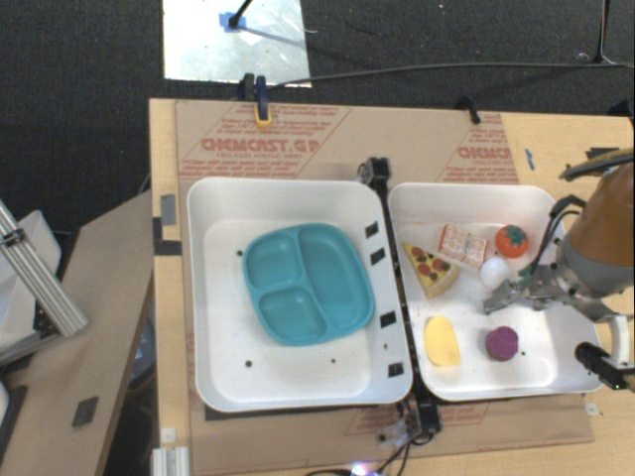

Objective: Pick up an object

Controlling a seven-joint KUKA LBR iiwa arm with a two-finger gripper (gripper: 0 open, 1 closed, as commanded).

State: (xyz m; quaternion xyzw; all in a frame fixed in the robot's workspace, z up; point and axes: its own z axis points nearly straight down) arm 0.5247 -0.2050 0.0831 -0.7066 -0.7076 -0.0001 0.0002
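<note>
Toys sit in the right bin point(471, 194) on the desk point(298, 132). Nearest the camera, at that bin's 6 o'clock, lie a yellow lemon-like piece point(442, 341) and, toward 4 o'clock, a purple ball point(502, 342), well apart from each other. Just beyond the ball the claw point(511, 297) hangs over the bin floor, reaching in from 3 o'clock; whether it is wide or narrow cannot be told, and nothing visible sits in it. A white egg point(494, 272) lies just beside the claw's tip. A pizza slice point(430, 269) lies toward 9 o'clock. Farther back rest a pale cracker-like square point(462, 243) and a red tomato point(512, 241) at 1 o'clock. The left bin point(213, 266) holds a teal divided plate point(308, 283).
</note>
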